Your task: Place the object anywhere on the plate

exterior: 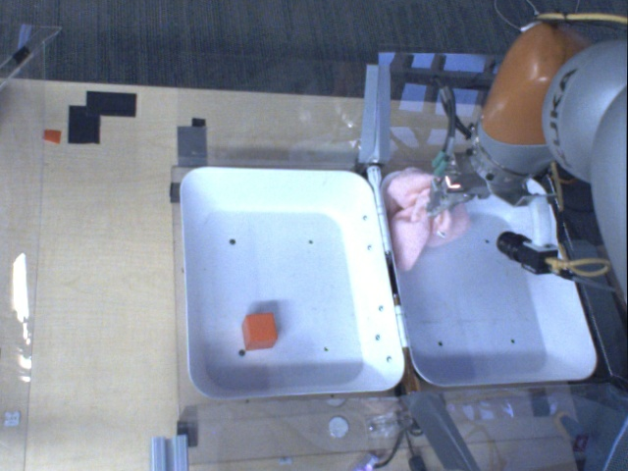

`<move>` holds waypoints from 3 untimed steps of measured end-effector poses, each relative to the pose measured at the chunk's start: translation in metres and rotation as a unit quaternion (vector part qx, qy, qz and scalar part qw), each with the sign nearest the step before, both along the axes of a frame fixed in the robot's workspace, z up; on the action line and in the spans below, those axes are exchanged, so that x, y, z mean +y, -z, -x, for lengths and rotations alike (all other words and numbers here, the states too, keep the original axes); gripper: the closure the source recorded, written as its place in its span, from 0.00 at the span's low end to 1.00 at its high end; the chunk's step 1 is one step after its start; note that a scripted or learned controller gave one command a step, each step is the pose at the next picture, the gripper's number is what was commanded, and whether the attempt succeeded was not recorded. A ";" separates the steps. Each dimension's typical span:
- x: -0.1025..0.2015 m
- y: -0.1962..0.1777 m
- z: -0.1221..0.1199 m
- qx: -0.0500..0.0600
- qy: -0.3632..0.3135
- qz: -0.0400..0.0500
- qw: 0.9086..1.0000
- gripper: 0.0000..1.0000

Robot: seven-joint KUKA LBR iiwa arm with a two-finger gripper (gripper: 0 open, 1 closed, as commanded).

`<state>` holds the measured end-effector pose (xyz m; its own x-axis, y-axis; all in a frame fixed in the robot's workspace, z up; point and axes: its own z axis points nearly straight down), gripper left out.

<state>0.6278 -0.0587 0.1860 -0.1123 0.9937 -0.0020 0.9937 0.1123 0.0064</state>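
Pale wood covers the tabletop point(98, 292), which ends at a dark carpeted floor point(245, 13) along its far edge. Toward the far left corner sit a small orange marker point(52, 136) and two black blocks point(98, 114) lying flat on the wood. A little to the right of them stands a small grey bracket point(192, 143), just beyond the far left corner of the left bin point(294, 263). That bin is shallow and white, with an orange cube point(260, 331) resting on its floor near the front left corner, well apart from everything else. A grey metal divider point(373, 116) rises at the far edge between the two bins. The right bin point(500, 332) touches the left one along their shared side. In its far left corner lies a pink crumpled cloth point(410, 214), bunched against the wall. The gripper point(449, 192) sits at the cloth's right edge, touching or just above it; whether its fingers are closed or apart cannot be told, nor whether they grip the cloth. Behind it the arm point(549, 96), orange and grey, comes in from the right edge, with black cables point(530, 253) trailing over the right bin.
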 end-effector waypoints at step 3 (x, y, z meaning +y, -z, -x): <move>0.105 -0.035 -0.017 -0.001 -0.398 0.002 0.917 1.00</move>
